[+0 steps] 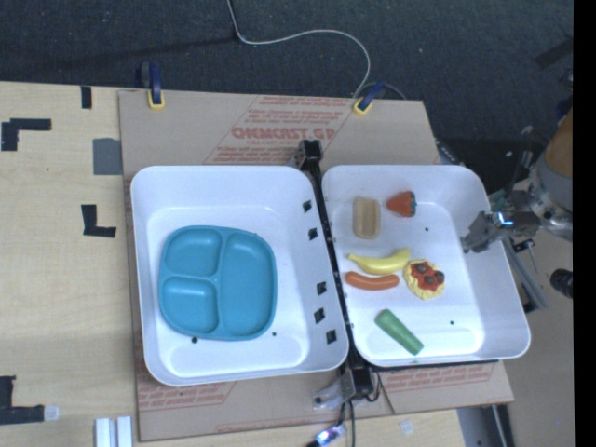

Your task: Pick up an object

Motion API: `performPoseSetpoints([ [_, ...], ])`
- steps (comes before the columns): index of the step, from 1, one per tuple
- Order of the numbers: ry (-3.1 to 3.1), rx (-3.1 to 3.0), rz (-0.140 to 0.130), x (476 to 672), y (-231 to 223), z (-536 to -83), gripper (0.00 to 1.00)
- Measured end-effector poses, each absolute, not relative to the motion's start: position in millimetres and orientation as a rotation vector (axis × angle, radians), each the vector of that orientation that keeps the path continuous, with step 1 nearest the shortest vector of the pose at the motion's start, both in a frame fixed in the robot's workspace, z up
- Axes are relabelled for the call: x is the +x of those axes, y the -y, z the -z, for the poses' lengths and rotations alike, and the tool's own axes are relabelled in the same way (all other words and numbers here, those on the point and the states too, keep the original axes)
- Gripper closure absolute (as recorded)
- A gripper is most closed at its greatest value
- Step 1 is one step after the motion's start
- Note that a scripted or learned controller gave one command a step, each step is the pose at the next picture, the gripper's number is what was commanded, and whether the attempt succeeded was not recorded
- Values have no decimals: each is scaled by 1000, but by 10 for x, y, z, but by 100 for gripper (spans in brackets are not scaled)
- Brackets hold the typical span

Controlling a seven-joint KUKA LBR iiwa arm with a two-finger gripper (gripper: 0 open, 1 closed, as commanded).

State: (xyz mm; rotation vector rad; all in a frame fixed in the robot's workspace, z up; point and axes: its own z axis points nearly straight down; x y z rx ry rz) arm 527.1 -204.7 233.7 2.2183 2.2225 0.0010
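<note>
The right bin (470, 277) holds several toy foods: a tan bread roll (366, 217), a red strawberry (401, 203), a yellow banana (379, 262), an orange-red sausage (372, 280), a small pizza slice (425, 278) and a green pickle (399, 331). My gripper (486, 229) hangs over the right rim of that bin, to the right of the foods and apart from all of them. Nothing is visible between its fingers.
The left bin (149, 203) holds a blue divided plate (219, 281). Both bins rest on a cardboard sheet (270, 133) clamped at its far edge. A white cable (298, 35) runs across the dark floor behind. The arm (559, 175) enters from the right.
</note>
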Motion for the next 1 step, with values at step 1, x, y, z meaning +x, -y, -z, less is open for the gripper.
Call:
performPoseSetpoints([
  [1, -2229, 2216, 0, 5212, 1567, -2338, 100],
])
